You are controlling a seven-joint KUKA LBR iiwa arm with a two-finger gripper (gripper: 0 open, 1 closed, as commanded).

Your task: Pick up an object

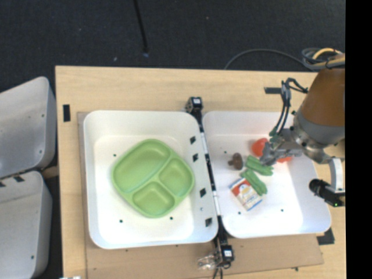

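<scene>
In the right bin [290, 217] lie a small brown lump [235, 161], two green pods [257, 173], a white, red and blue packet [246, 193] and an orange-red object [260, 147] partly hidden by the arm. My gripper [272, 154] hangs low over the bin's upper middle, just right of the orange-red object and above the green pods. Its tips are close to the pods and the orange-red object. I see nothing clearly held between them.
The left bin [104, 214] holds a green three-compartment plate [153, 178]. A divider with black clips [204, 173] runs between the bins. The arm's orange band [328, 97] and cables stand over the right bin's far right corner.
</scene>
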